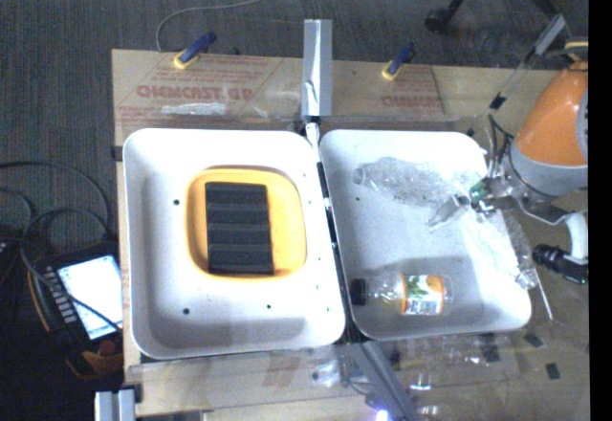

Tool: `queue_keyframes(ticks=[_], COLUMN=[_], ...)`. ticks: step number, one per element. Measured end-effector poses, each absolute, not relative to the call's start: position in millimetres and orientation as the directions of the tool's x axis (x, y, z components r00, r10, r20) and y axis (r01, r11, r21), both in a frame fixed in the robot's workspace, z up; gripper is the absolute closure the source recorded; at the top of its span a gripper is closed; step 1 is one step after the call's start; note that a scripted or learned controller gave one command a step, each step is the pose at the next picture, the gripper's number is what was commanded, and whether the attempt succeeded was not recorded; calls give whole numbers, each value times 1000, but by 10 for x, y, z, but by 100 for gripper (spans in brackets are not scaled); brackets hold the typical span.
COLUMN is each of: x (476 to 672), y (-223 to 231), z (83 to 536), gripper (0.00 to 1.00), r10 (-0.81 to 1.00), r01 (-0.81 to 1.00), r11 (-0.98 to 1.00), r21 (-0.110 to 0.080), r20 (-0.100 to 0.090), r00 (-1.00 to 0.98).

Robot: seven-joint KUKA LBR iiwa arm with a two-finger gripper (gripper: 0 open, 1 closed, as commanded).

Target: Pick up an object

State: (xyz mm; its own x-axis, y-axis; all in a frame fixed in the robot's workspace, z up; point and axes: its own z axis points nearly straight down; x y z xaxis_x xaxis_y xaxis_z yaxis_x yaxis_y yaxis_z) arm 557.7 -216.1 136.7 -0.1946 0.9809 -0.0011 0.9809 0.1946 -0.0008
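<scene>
A: Start at the left. What sits in the left white shallow bin [153, 314]?

B: A yellow rounded-square tray holding a black ribbed block [239, 227], lying flat near the bin's middle, with bare floor all round it. Between the bins runs a dark seam, and a grey upright post [316, 65] stands at the far end of that seam.

A: And the right white shallow bin [382, 247]?

B: Two candidates. A crumpled clear plastic bottle [411, 182] lies across the far half, and a small clear bottle with an orange label and dark cap [402, 295] lies on its side by the near wall, cap pointing at the seam.

A: Where is the arm?

B: The two-finger gripper [478, 197] hangs at the right wall of that bin, just beside the crumpled bottle's right end. Whether its fingers are spread or pressed together, I cannot tell; nothing shows clearly between them.

A: What could spoil the pick?

B: I'd judge the crumpled plastic may buckle or slide out of a squeeze, being thin and see-through. The labelled bottle could roll, and it lies close to the near wall, leaving little room for a finger on that side.

A: Open room?

B: The middle floor of the right bin, between the two bottles, is free for moving.
</scene>
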Motion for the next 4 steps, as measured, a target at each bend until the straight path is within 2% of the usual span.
queue_keyframes(ticks=[1,2,3,4], x=[4836,5434,4925,5417], y=[-2089,-1503,-1215,-1801], z=[1071,1500,939,1253], gripper=[0,0,0,0], r10=[909,969,956,982], r01=[909,969,956,982], r11=[418,248,293,189], r21=[-1,-1,7,-2], r20=[0,1,-5,-2], r00=[-418,-248,-293,-189])
